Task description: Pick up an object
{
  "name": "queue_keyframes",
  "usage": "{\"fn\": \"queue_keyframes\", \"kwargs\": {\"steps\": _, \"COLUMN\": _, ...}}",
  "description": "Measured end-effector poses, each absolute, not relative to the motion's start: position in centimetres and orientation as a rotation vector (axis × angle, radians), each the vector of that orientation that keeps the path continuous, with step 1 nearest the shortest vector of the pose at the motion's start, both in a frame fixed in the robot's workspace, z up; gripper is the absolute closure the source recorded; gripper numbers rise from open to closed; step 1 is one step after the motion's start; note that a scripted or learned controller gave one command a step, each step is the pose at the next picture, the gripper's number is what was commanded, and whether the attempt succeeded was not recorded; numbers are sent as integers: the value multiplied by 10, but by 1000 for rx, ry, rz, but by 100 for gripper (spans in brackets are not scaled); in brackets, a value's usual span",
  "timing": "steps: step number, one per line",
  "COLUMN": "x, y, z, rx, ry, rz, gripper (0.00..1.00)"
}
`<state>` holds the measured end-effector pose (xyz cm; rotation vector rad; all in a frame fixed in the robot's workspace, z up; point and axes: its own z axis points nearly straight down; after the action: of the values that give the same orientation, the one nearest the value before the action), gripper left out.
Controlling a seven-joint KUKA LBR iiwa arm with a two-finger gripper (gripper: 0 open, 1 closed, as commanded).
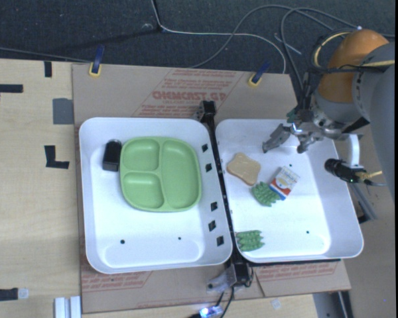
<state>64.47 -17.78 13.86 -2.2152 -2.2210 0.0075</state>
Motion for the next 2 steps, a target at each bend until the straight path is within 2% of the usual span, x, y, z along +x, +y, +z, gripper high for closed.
{"fn": "queue_keyframes", "kwargs": {"steps": 1, "x": 644, "y": -177, "z": 85, "rx": -2219, "ry": -2224, "rz": 4, "gripper": 0}}
{"fn": "queue_keyframes", "kwargs": {"steps": 2, "x": 645, "y": -176, "z": 99, "rx": -2218, "ry": -2227, "rz": 3, "gripper": 100}}
